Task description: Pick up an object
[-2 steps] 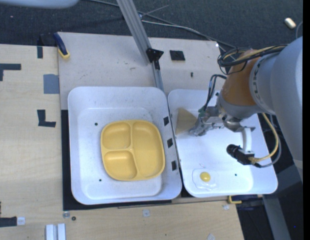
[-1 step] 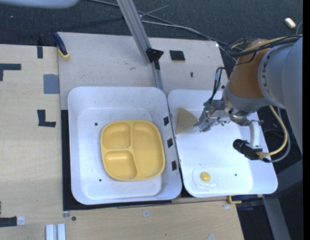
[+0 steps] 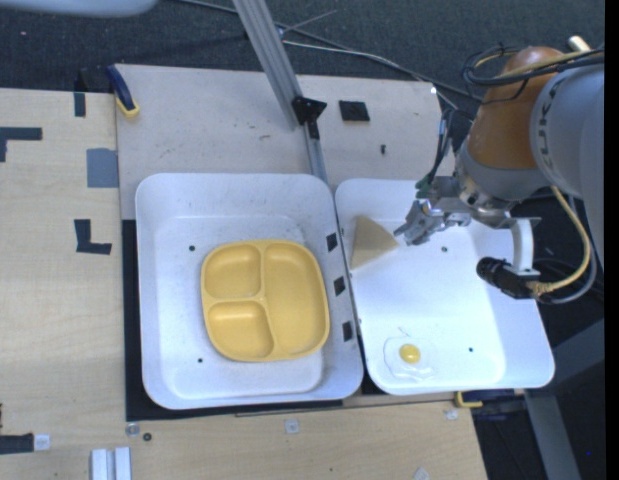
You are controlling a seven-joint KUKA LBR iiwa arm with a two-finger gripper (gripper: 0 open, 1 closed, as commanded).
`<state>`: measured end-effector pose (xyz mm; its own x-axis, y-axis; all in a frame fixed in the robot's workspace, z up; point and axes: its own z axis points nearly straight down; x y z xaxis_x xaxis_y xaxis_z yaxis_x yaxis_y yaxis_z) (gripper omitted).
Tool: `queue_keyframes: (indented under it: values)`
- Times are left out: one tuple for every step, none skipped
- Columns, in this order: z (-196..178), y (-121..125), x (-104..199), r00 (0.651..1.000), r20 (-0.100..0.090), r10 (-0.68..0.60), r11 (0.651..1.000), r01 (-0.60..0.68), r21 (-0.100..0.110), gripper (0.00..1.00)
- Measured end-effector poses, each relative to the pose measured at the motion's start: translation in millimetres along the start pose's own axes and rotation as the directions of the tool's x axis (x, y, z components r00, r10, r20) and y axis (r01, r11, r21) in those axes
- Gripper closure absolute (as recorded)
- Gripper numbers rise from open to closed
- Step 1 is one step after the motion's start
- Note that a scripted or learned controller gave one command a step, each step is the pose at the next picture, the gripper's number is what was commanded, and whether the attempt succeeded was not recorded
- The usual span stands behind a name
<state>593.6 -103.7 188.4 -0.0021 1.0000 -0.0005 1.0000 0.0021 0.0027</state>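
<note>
Right bin: shallow, white, smooth plastic. Holds a tan wedge, flat and triangular, at its left edge by the divide, and a fried egg toy, glossy white with a yellow yolk, near the front.

Gripper: metal, low over the bin's upper part, just right of the wedge; finger state cannot be told.

Left bin: holds a yellow divided plate, three compartments, rounded corners.

Black cable: hangs beside the arm.
</note>
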Motion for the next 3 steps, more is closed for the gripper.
queue_keyframes:
  values:
    - [-42,-2,-2,1.000,0.000,0.001,1.000,-0.001,0.001,1.00]
    - [-32,-1,55,1.000,-0.001,-0.004,1.000,0.004,0.005,1.00]
    - [-29,14,112,1.000,-0.001,-0.004,1.000,0.004,0.004,1.00]
